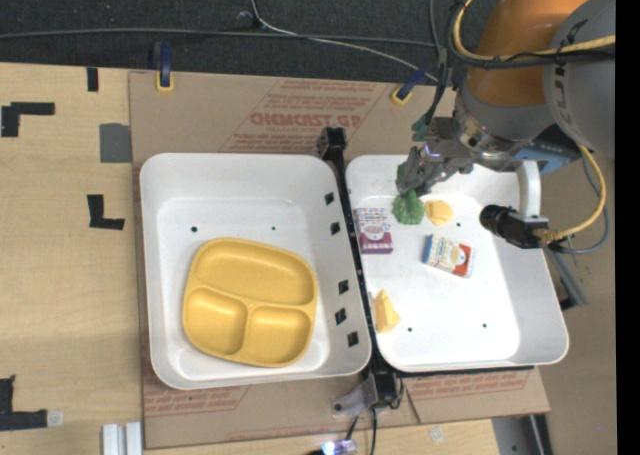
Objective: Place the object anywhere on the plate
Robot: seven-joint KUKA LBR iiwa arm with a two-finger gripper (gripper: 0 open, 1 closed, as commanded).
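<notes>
Two shallow white plastic bins side by side on the brown cardboard-topped table (60, 273). Left bin (165, 178) holds the yellow three-compartment plastic plate (250, 301), sitting lower centre of that bin, nothing on it.

Right bin (520, 333) holds the loose items. Small green leafy toy object (408, 208) lies near the bin's upper left, just beside a small yellow lumpy piece (438, 210) on its right. Purple-and-white printed packet (374, 230) lies left of and slightly below the green one, close to the wall between the bins. Red, white and blue small carton (447, 255) sits mid-bin, tilted. Yellow wedge-shaped piece (385, 311) lies lower left of that bin, near the dividing wall.

Grey arm with the orange band (525, 18) comes in from the upper right of the frame. Claw (418, 178) is down over the upper left of the right bin, directly above the green leafy object and seemingly touching its top. Cannot tell how far the claw is spread, or whether the green object is actually between its tips; dark hardware blocks that spot.

Black cylindrical part (505, 223) hangs off the wrist to the right, over the bin. Black cable (300, 33) runs across the dark backdrop at the top of the frame.
</notes>
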